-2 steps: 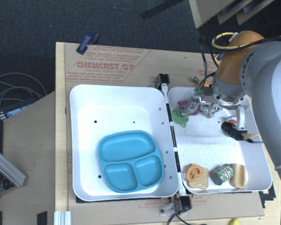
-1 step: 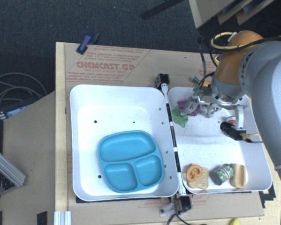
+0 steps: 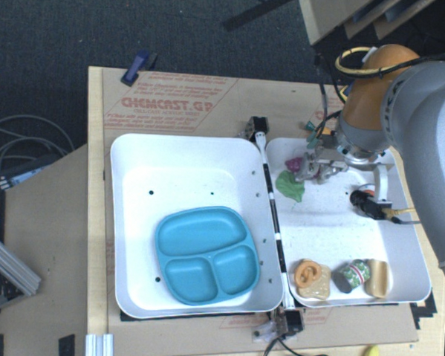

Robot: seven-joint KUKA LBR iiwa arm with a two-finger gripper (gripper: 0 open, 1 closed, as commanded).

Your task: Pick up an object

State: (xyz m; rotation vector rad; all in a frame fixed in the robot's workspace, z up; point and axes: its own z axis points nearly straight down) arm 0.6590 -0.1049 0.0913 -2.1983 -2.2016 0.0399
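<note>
Gripper (image 3: pixel 317 169) over right bin's (image 3: pixel 398 242) far-left corner | green object (image 3: pixel 290 186) beside it, axis unclear

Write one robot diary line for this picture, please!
gripper: far end of right bin, beside green object | grasp: unclear | blue tray: left bin

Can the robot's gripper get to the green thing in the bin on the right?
Probably yes. The gripper hangs just beside the green thing near the far end of the right bin. Nothing lies on top of it; a small purple thing sits close by.
</note>
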